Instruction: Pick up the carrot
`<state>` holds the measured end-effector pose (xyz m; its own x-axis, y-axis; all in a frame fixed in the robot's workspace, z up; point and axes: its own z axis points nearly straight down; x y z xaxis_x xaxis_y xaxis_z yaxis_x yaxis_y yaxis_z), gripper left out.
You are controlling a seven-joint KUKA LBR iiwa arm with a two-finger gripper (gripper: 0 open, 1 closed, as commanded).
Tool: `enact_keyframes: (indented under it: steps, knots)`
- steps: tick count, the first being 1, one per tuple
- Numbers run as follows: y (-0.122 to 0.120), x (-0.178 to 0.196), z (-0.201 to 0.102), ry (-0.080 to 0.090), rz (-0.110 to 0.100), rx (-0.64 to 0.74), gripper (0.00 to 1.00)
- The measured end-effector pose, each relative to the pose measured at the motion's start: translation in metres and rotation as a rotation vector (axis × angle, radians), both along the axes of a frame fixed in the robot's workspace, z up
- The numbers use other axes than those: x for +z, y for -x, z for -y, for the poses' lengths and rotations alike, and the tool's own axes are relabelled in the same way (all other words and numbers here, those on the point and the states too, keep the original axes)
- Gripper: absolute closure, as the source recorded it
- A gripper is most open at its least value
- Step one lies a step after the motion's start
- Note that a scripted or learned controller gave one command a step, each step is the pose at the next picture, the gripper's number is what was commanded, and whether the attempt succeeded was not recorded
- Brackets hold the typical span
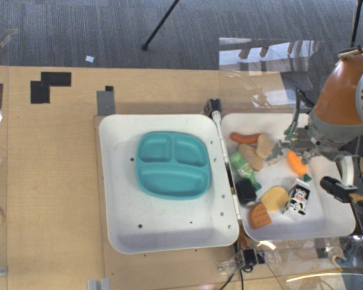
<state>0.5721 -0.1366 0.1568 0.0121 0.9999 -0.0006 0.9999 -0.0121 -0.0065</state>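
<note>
At the right of the frame, the grey two-finger gripper point(294, 148) hangs just above the small orange carrot point(297, 163), its spread impossible to tell.

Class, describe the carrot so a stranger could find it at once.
Start at the right-hand shallow white bin, the one crowded with toy food. Near its far right side, just under the grey arm's gripper, lies the small bright orange carrot. It is far more vivid than the tan and yellow pieces nearby.
</note>
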Motion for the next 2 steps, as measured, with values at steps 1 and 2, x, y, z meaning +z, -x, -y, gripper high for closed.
enact_keyframes:
  steps: [1,2]
  knots:
    - [-0.033,-0.063,0.053,0.009,0.029,0.027,0.00]
    - [-0.037,-0.049,0.050,0.011,0.039,0.035,1.00]
